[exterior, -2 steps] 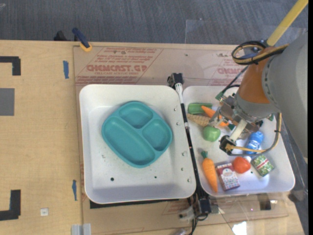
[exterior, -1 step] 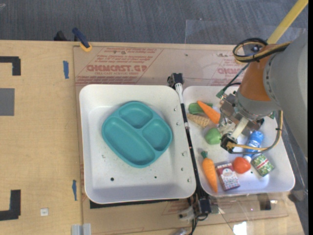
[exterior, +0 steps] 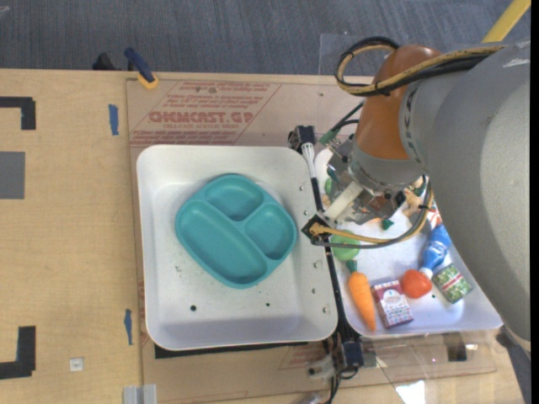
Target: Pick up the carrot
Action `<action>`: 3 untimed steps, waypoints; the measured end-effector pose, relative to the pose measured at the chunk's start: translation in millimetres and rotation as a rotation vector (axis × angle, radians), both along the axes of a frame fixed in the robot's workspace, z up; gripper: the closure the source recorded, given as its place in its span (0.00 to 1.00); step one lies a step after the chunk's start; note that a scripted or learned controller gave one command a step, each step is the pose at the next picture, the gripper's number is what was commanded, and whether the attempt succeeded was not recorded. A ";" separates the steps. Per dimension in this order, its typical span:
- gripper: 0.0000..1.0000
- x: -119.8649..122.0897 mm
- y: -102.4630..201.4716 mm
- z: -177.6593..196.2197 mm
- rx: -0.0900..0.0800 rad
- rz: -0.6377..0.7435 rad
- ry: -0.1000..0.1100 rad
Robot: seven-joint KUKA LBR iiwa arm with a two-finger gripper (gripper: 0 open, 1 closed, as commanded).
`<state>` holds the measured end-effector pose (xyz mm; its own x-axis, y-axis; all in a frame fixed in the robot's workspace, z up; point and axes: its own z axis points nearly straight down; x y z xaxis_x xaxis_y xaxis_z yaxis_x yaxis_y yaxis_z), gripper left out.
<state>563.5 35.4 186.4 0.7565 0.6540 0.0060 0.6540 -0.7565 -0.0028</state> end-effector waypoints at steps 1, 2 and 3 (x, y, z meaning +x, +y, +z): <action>1.00 32.5 -73.6 79.4 -0.010 0.110 -0.003; 0.00 31.1 -70.1 75.0 -0.007 0.114 0.005; 0.00 42.7 -131.7 -30.8 -0.006 0.203 0.017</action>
<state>606.2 -96.3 155.7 0.6087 0.7933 -0.0098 0.7932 -0.6088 -0.0116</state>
